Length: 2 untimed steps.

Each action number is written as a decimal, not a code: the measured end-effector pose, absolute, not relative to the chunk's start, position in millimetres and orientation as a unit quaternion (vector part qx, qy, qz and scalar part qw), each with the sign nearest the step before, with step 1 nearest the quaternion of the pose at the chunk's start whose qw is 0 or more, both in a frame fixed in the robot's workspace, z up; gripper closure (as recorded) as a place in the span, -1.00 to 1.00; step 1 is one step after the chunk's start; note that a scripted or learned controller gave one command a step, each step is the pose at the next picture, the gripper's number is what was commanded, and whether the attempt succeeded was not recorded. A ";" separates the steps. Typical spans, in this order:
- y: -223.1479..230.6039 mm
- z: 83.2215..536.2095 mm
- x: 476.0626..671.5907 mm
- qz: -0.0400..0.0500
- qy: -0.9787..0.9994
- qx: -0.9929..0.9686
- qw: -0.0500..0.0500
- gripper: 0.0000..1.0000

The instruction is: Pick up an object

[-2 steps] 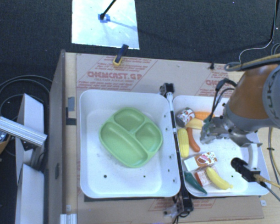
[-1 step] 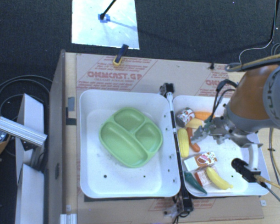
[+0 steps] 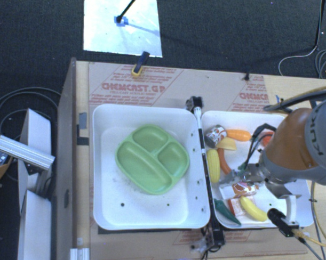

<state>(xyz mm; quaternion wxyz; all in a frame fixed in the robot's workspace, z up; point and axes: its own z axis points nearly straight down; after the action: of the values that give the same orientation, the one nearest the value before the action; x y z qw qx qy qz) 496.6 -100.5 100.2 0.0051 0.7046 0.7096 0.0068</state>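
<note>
The right bin (image 3: 304,214) holds several toy foods. An orange carrot (image 3: 238,135) lies near its back, beside a brown and white piece (image 3: 215,135). A long yellow piece (image 3: 213,165) and an orange-red piece (image 3: 224,160) lie along its left wall. A yellow banana (image 3: 252,208), a green piece (image 3: 227,211) and a red and white packet (image 3: 242,189) lie at the front. My gripper (image 3: 245,176) hangs low over the middle of this bin, just above the packet. The wrist hides whatever is beneath it.
The left bin (image 3: 104,204) holds a green divided plate (image 3: 152,159). A black rail (image 3: 202,155) runs between the two bins. The grey arm and its orange band (image 3: 293,142) cover the right bin's right half. Cables trail off the bench at the right.
</note>
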 end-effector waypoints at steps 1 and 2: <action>-154.9 85.5 592.6 0.002 0.709 0.705 0.006 -1.00; -160.9 82.2 657.9 -0.008 0.711 0.703 -0.010 -1.00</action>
<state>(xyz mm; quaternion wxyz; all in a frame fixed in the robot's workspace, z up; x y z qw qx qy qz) 657.9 -160.9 82.2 -0.0104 0.7028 0.7112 -0.0081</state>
